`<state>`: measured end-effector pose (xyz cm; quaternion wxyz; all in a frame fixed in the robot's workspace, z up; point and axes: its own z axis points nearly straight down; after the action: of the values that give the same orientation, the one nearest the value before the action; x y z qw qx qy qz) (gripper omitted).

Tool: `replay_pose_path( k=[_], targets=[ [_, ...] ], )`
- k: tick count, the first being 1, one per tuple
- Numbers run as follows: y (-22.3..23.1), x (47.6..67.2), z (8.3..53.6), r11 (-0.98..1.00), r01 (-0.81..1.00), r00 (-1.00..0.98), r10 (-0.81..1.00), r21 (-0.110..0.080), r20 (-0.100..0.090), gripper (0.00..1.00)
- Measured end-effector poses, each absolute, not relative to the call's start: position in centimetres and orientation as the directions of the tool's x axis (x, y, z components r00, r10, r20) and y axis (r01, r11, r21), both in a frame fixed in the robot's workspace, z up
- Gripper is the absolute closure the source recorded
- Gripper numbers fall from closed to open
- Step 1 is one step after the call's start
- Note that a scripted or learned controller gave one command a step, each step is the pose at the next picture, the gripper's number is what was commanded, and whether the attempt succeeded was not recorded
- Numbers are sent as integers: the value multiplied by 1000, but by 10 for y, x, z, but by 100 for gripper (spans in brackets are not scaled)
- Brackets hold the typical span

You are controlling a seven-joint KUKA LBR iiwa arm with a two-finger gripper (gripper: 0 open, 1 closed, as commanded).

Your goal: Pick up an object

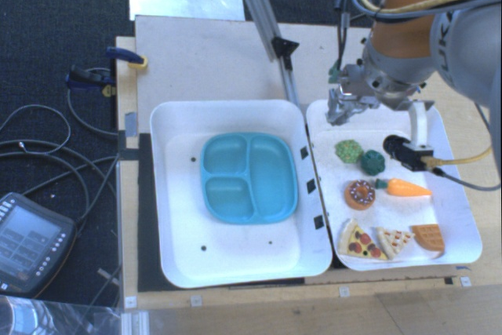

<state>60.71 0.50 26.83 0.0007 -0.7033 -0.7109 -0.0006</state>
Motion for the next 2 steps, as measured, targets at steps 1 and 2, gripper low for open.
replay_pose_path(
  k=[1,2],
  targets=[
    [47,621,264,10,1000,-10,1000,4,1,100],
    [93,644,260,10,1000,-10,1000,4,1,100]
  ],
)
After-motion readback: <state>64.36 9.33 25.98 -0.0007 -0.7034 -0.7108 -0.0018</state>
